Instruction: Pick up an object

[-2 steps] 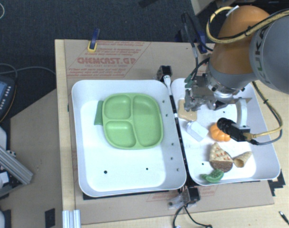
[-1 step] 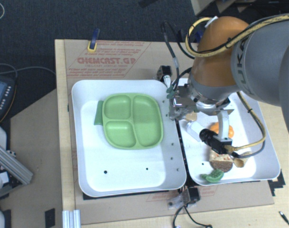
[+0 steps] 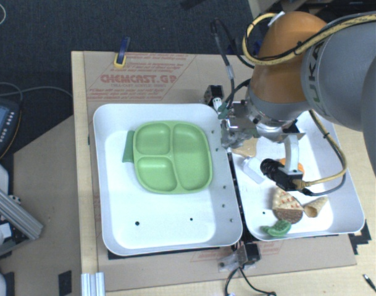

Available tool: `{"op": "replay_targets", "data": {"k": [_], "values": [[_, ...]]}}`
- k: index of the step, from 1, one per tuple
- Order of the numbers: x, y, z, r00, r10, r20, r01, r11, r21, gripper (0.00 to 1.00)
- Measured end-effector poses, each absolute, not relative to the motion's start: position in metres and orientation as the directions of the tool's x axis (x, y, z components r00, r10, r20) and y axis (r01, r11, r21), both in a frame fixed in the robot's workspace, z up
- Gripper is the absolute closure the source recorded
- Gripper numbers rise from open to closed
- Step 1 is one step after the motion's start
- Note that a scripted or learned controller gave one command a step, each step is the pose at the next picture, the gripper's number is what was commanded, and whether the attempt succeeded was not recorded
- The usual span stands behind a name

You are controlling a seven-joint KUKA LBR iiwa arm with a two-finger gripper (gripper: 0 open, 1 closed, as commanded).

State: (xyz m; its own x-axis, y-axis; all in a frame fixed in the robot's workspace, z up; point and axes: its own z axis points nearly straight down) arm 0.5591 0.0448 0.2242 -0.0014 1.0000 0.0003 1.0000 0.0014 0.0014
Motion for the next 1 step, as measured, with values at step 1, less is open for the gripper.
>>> {"op": "replay_targets", "data": {"k": [1], "values": [[0.5533, 0.0471, 0.2338, -0.001, 1.0, 0.001, 1.0, 0.001, 0.002, 1.0]]}}
